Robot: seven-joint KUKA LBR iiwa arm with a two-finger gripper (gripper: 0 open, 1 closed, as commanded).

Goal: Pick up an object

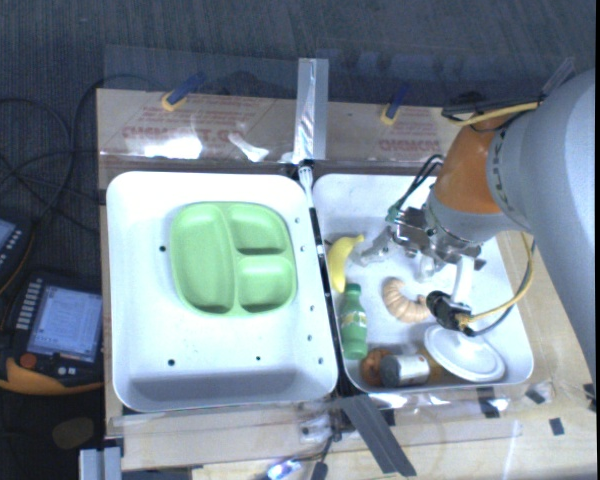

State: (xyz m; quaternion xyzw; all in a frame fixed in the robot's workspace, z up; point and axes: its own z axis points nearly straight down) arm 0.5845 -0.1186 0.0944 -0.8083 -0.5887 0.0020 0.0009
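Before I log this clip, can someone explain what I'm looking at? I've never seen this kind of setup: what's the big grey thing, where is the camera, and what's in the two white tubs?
The big grey shape with the orange band is a robot arm, reaching in from the right. The single camera is fixed above the bench and looks down at a slant. At the arm's tip is its pincer, low over the right bin; from this angle I cannot tell whether it grips anything. Its job is to pick up an object.

The left bin holds a green divided tray. The right bin holds a jumble: a yellow banana-like item, a green bottle, a croissant-shaped pastry, a white round lid or dish and a brownish container with a metal end. Left of the bench, on the floor, lie handheld control units with screens.
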